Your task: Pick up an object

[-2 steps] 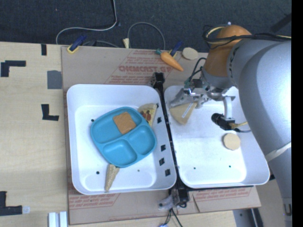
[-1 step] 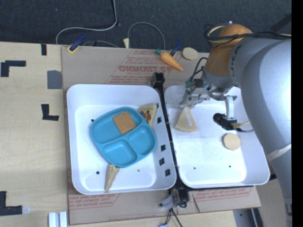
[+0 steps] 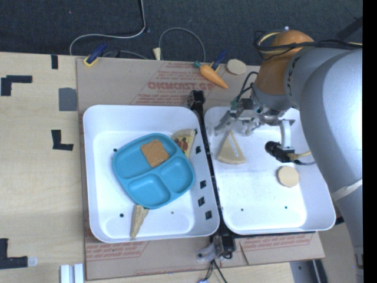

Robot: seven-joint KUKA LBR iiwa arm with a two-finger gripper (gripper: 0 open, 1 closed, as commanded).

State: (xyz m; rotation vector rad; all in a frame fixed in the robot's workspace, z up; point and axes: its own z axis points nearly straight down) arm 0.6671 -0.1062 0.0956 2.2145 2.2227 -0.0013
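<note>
My gripper (image 3: 235, 124) hangs over the back of the right bin (image 3: 265, 217), open, with nothing between its fingers. Just below it a pale tan wedge (image 3: 231, 150) lies on the bin floor, its tip pointing up toward the gripper. A round beige biscuit (image 3: 288, 176) rests nearer the bin's right wall. In the left bin (image 3: 100, 217) a blue divided plate (image 3: 154, 173) carries a brown toast square (image 3: 155, 152). A pizza slice (image 3: 185, 139) sits at the plate's upper right edge. A waffle cone (image 3: 138, 220) lies below the plate.
On the cardboard behind the bins lie a toy carrot (image 3: 213, 76) and a small round biscuit (image 3: 236, 66). A black divider (image 3: 206, 158) runs between the bins. The arm's grey body (image 3: 336, 117) covers the right side.
</note>
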